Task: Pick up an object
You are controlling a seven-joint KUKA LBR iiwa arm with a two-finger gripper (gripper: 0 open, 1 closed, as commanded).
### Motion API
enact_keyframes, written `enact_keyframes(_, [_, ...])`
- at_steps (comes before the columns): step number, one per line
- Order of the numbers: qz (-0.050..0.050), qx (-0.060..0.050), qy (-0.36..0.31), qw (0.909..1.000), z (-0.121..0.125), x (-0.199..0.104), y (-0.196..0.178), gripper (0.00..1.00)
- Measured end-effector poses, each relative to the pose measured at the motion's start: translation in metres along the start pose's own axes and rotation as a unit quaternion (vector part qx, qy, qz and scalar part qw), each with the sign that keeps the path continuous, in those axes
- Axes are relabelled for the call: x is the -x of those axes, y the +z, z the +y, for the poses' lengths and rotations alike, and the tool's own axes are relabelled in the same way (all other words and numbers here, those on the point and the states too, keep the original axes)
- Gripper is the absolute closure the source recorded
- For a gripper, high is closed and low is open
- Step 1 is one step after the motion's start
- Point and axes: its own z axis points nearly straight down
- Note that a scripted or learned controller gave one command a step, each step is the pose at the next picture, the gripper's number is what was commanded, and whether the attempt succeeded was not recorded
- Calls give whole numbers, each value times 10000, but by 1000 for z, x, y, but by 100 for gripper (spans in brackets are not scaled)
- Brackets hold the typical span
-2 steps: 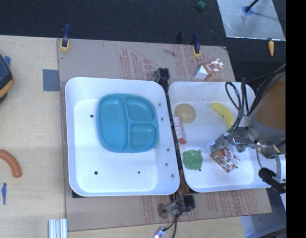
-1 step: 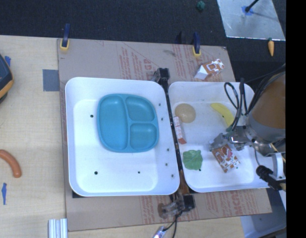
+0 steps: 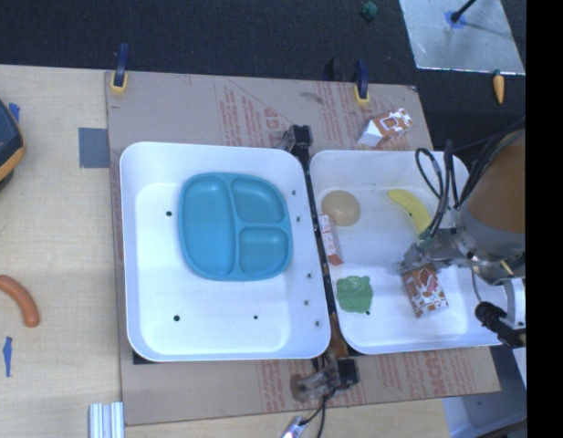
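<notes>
Over on the right side of the desk (image 3: 53, 208), 2 white bins are set side by side. The right bin (image 3: 381, 336) is where the arm (image 3: 500, 190) is reaching in. The jaws (image 3: 425, 258) are seen low down, right at the top end of a small red and white packet (image 3: 427, 292). The packet is lying flat on the bin floor. It cannot be told if the jaws are open or shut, because they are small and dark and partly hidden by wires.

No object is seen lifted up yet. So the picking is judged to be not done, and the grab itself is probably the step in hand. What is left is to close on the packet and lift it clear of the bin.

Other things are lying in the same bin. A yellow banana (image 3: 410, 207) is near the back. A round tan piece (image 3: 341, 208) is near the left wall. A green lump (image 3: 354, 293) is in front of it, and a thin red wrapper (image 3: 328, 240) is along the wall.

A blue tray (image 3: 235, 226) with 3 parts is lying in the left bin (image 3: 153, 318). It is well apart from the jaws.
</notes>
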Motion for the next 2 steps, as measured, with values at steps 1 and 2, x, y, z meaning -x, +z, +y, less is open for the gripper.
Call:
enact_keyframes(1, [8,-18,8,10000,66,-57,-9,100])
enact_keyframes(2, [14,-15,23,10000,44,-113,-89,100])
